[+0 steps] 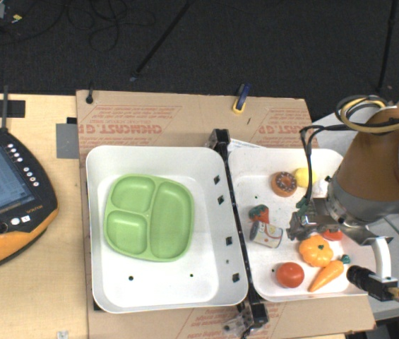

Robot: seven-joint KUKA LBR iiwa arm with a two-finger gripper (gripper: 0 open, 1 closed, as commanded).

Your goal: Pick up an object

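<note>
Gripper (pixel 306 224) sits low in the right bin (pixel 255 182), just above the toy pumpkin (pixel 316 251); whether it is open or closed cannot be told. Pumpkin lies beside the carrot (pixel 326 275) and tomato (pixel 290 275). Judged light, hard plastic, rounded and slippery; a grip across its widest middle looks safest. Crowding neighbours risk a glancing contact.
</note>
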